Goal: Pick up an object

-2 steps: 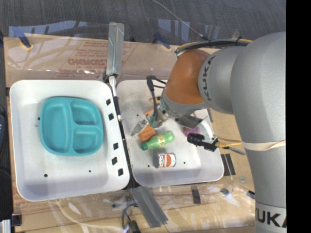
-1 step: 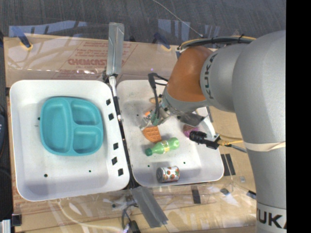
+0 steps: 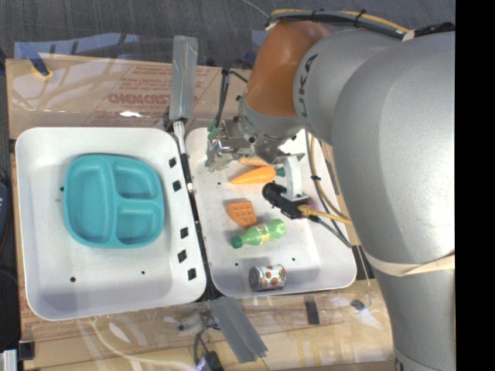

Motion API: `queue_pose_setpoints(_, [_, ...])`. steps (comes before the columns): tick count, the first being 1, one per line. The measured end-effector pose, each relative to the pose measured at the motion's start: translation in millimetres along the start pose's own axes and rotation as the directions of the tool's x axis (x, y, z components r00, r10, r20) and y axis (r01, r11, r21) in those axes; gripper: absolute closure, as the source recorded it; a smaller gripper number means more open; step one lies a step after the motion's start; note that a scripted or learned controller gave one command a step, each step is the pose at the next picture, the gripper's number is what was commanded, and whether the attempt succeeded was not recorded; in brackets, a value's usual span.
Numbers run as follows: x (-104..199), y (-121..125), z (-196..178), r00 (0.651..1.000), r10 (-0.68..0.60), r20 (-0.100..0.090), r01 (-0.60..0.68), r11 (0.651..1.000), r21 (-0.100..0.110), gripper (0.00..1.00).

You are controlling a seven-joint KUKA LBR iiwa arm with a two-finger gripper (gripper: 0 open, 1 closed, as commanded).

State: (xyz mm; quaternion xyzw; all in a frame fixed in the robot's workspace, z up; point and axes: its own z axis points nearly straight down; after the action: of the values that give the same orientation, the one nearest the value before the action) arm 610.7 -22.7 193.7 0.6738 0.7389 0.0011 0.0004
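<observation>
Tool (image 3: 219,147) first: from my remote seat I see it hanging low over the far end of the right bin, but its fingers are a small metallic tangle under the wrist, so I cannot tell how they stand or whether anything sits between them.

Going left to right, the left bin (image 3: 35,230) carries a teal divided plate (image 3: 114,200) lying flat near its middle, three compartments facing up. A row of black clips runs along the seam where the two bins meet.

The right bin (image 3: 332,265) holds the pickable things. Just beside the tool, toward me, lies an orange carrot (image 3: 253,176), its tip pointing left. Nearer the front is an orange waffle-like square (image 3: 240,212), and touching or almost touching its lower edge is a green bottle (image 3: 258,235) on its side. A small can (image 3: 267,277) with a red and white label lies on its side at the near edge, apart from the others.

Over the right side of that bin looms the arm (image 3: 387,153), grey with an orange band, with a black connector and yellow cable hanging beneath.
</observation>
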Motion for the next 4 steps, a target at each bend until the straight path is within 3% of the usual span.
queue_pose_setpoints(1, [-88.0,-6.0,-169.9,0.993,-0.114,0.006,0.115,0.993,-0.008,1.00])
queue_pose_setpoints(2, [26.9,35.0,-179.3,0.999,0.050,0.000,-0.050,0.999,0.002,1.00])
queue_pose_setpoints(3, [93.4,54.8,-235.1,0.768,0.641,0.003,-0.641,0.768,0.002,1.00])
queue_pose_setpoints(4, [164.8,44.0,-247.0,0.724,0.690,0.003,-0.690,0.724,0.003,1.00])
